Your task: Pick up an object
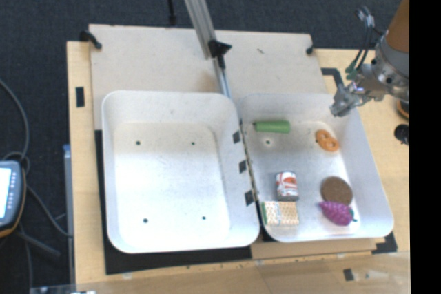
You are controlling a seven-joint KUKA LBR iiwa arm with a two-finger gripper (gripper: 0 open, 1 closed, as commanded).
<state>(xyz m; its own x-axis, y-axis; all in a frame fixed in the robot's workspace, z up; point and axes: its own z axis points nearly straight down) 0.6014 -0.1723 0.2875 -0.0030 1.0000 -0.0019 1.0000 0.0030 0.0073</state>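
Nearest the camera, in the right bin (375, 169), lie a patterned small box (281, 213) and a purple grape bunch (337, 212), with a brown round disc (336, 189) just above the grapes. Behind them stand a red and white can (286, 185), an orange ring-shaped piece (327, 140) and a green cylinder (271, 126) (lying flat). Above that bin's far right corner hangs the gripper (342, 105); whether it is spread or pressed together, I cannot tell. Beside it, the left bin (172, 169) rests on the tabletop (79, 148).
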